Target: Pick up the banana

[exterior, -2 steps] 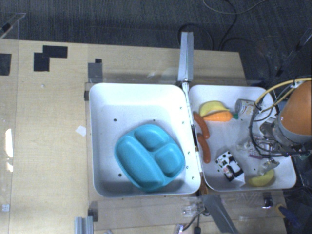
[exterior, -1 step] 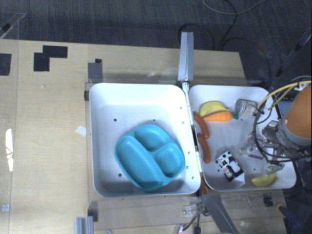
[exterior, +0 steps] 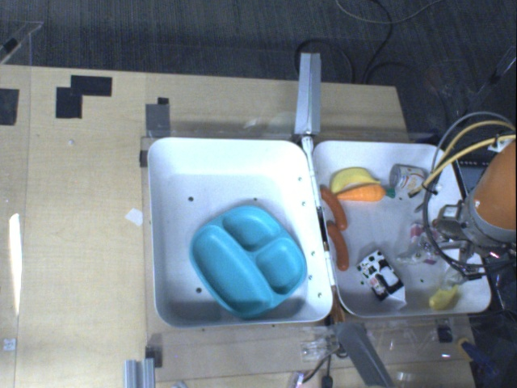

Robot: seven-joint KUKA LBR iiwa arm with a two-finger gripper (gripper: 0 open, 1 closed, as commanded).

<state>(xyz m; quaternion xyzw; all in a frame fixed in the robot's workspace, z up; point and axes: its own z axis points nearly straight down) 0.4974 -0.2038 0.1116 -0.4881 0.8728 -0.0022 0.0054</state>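
Note:
The banana [exterior: 350,177] is a yellow curved piece at the back left of the right bin [exterior: 404,153]. An orange carrot [exterior: 363,193] lies right against its front side. My gripper [exterior: 435,237] hangs low over the right side of that bin, below the orange-banded wrist and among cables, well to the right of the banana and apart from it. Nothing can be made out in its grasp.
The right bin also holds two red-brown sausages [exterior: 333,208] [exterior: 341,250] along its left wall, a black-and-white cube [exterior: 380,276], a small yellow piece [exterior: 443,299] and a clear cup [exterior: 404,176]. A blue divided plate [exterior: 246,259] lies in the left bin [exterior: 174,217].

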